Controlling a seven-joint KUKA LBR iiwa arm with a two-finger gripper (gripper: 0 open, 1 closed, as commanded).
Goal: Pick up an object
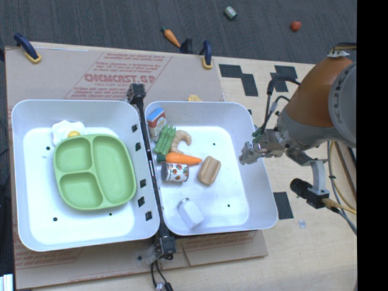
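So the claw (250, 152) is sitting at the right bin's (257, 193) right rim, can't tell if it's open or closed. Carrot (183, 159), bread roll (209, 170) and can (176, 173) are bunched by that bin's left wall. Green plate (94, 170) is in the left bin (36, 223).
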